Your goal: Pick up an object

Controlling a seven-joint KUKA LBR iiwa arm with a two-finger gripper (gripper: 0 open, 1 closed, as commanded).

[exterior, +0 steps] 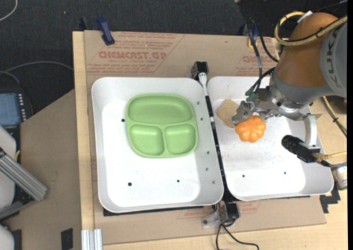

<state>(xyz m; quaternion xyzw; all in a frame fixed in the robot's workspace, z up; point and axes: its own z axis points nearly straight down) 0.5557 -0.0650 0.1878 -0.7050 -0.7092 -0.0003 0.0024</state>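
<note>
Gripper (244, 113) sits right above the orange pumpkin (251, 130), beside a tan piece (225, 112), in the right bin (265, 188) at centre-right of frame; claw state can't be told.

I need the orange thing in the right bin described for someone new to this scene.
Start at the white bin on the view's right. In its upper left part, next to a pale tan lump, lies the orange pumpkin. It is small, round and ribbed, the sole bright orange item in that bin.
</note>
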